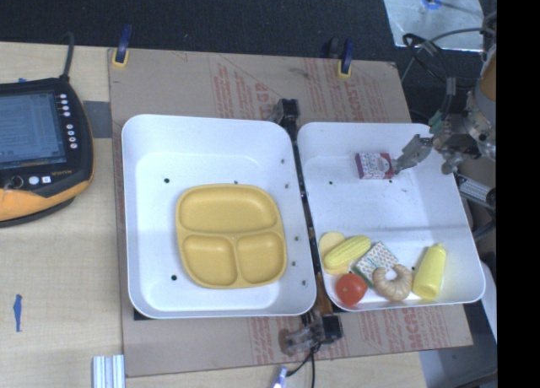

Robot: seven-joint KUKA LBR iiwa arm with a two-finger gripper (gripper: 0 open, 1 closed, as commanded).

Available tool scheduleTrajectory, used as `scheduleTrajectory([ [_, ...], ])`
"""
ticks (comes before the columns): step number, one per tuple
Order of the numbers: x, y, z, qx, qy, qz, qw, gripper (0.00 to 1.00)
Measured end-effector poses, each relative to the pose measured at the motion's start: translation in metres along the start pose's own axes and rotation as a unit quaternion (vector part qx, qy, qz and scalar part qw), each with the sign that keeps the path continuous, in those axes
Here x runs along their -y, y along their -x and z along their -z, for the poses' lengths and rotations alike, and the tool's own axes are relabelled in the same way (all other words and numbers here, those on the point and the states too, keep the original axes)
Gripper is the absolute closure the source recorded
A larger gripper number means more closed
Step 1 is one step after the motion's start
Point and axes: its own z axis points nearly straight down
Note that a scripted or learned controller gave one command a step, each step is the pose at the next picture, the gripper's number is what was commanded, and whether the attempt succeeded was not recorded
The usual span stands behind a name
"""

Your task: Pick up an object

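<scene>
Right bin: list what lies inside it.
The right bin holds a small red-and-white packet near the gripper, plus corn, a tomato, a pretzel and a yellow bottle. A patterned piece is partly covered.

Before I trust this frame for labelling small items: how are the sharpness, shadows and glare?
Camera view: soft overall, so the print on the small packet by the gripper is unreadable; the left bin shows a mild shadow along its inner walls; the right bin is bright but not blown out; the handheld screen at the left edge carries a pale sheen, its text illegible.
</scene>
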Motion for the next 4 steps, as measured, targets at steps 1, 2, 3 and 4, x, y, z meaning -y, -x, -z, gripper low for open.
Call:
scheduleTrajectory([
  [1,-0.08,-0.004,-0.085,0.0,-0.001,0.001,1.0,0.0],
  [2,0.046,0.026,-0.083,0.001,-0.001,0.0,1.0,0.0],
  [3,0.006,-0.031,-0.112,0.001,0.0,0.002,1.0,0.0],
  [4,-0.055,0.034,-0.155,-0.001,0.0,-0.001,1.0,0.0],
])
